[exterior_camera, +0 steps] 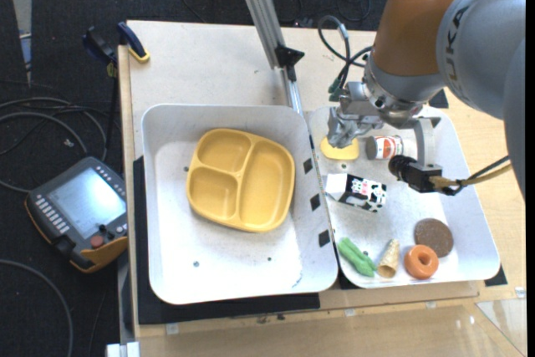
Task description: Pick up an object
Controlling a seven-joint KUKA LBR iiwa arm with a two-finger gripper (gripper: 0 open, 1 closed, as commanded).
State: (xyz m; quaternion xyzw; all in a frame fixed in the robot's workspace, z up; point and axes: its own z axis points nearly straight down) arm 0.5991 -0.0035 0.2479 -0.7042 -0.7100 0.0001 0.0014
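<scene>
Camera view: gripper (341, 135) low in right bin (468, 205), over a flat yellow piece (341, 151); can't tell finger opening or any hold. Small can (385, 148) at 3 o'clock, just beside. Cow-print box (365, 191) at 5. Brown disc (434, 235), orange ring (421, 261), cone (389, 257), green piece (356, 256) further off at 5–6. Yellow divided plate (241, 178) in left bin (167, 180), at 8.

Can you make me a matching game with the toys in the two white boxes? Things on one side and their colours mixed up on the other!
Things:
1. divided plate
2. doughnut
3. bean pod
4. cookie

Colours:
A. green
B. brown
C. yellow
D. orange

Pairs: 1-C, 2-D, 3-A, 4-B
</scene>
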